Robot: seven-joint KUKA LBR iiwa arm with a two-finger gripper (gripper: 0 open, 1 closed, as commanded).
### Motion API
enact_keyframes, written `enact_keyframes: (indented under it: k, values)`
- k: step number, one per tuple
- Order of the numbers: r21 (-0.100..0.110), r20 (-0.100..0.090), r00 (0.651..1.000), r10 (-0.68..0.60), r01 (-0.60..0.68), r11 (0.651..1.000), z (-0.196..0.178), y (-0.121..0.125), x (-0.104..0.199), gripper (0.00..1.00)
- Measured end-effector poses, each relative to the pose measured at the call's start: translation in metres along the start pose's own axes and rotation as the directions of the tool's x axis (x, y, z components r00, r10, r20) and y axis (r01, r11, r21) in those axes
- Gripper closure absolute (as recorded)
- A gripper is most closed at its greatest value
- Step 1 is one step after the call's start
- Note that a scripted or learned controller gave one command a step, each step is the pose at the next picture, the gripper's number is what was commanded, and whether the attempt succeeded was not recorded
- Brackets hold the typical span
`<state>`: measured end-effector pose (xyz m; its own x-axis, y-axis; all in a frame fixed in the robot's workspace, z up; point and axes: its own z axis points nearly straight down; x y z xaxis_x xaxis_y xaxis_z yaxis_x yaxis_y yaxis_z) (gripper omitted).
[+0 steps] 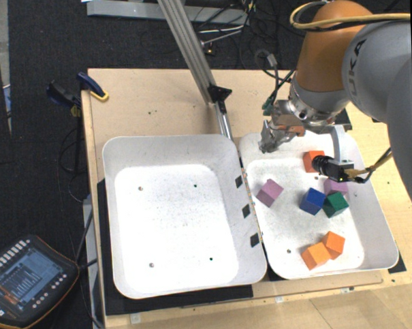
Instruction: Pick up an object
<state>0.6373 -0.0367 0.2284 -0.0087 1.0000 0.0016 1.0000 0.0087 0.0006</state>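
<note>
We hover the gripper at the right bin's far-left corner, holding nothing; whether it's open we cannot tell. Next we descend on the purple block, just nearer

This is a robotics lab. A grey and orange industrial arm reaches over a plywood surface that carries two white bins, one scattered with coloured test blocks. A handheld control pendant lies on the dark floor, loose cables trail behind, and a metal camera pole rises from the surface.
</note>
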Motion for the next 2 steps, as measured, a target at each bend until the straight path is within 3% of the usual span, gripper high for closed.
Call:
enact_keyframes:
  k: [2]
  values:
    - [-0.001,0.0,1.0,0.001,-0.001,1.0,0.003,0.01,0.105,1.0]
